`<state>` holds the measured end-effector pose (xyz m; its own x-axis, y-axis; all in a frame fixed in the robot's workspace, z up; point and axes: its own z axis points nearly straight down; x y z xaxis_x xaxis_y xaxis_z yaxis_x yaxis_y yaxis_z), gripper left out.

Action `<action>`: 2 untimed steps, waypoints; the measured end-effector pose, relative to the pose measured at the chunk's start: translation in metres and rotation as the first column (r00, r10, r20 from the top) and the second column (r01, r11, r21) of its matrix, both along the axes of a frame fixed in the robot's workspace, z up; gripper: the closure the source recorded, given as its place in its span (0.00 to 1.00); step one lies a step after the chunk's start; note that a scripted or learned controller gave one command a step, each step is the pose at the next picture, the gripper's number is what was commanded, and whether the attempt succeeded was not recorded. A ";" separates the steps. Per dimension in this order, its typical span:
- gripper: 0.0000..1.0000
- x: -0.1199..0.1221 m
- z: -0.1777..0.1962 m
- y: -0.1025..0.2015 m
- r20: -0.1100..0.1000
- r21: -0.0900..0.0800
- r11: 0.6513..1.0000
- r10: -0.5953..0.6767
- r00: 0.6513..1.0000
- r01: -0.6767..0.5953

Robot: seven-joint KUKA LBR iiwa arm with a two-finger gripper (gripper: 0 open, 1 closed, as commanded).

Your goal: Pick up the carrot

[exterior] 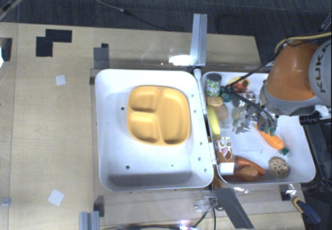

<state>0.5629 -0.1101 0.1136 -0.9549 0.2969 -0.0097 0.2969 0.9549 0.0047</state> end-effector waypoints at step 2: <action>1.00 -0.060 -0.022 -0.042 0.006 -0.018 0.896 0.444 0.896 -0.443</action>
